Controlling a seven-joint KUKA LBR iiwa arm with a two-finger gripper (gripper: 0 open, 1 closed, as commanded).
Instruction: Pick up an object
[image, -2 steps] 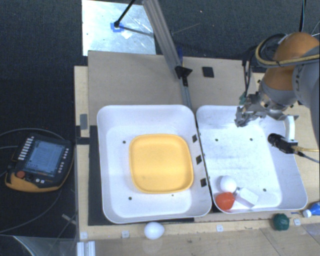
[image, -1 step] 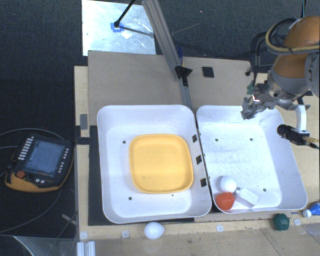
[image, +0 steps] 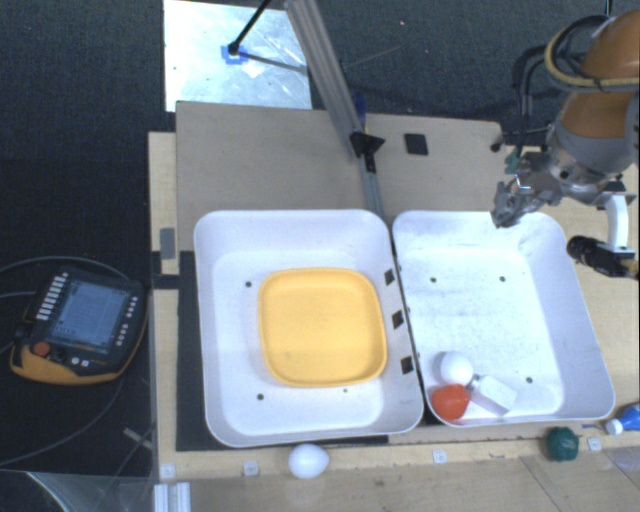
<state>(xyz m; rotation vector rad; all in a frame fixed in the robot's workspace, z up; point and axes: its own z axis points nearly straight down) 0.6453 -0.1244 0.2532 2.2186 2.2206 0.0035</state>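
Two shallow white bins are being carried side by side on the bench (image: 270, 160). The left bin (image: 225, 250) is being occupied by a yellow square plate (image: 323, 326), which is lying flat near its middle. In the right bin (image: 560, 300), three small things are being kept together at the near edge, toward the corner beside the left bin: a white ball (image: 456, 368), an orange-red rounded object (image: 450, 401) just in front of it and touching the bin's rim, and a white block (image: 492, 393) lying tilted just beside both.

The pincer (image: 508, 208) is being held over the far edge of the right bin, close to its far right corner, well apart from the three small things. Nothing is being seen between its fingers; whether they are spread or pressed together cannot be told, since they are being blurred into one dark cluster. The arm (image: 600, 90) is being shown at the view's upper right.

Outside the bins, a white egg-shaped object (image: 308, 460) is resting on the bench just in front of the left bin, and a dark green ball (image: 561, 443) is lying near the right bin's near right corner. A teach pendant (image: 82, 325) is being left on the dark floor at the far left.
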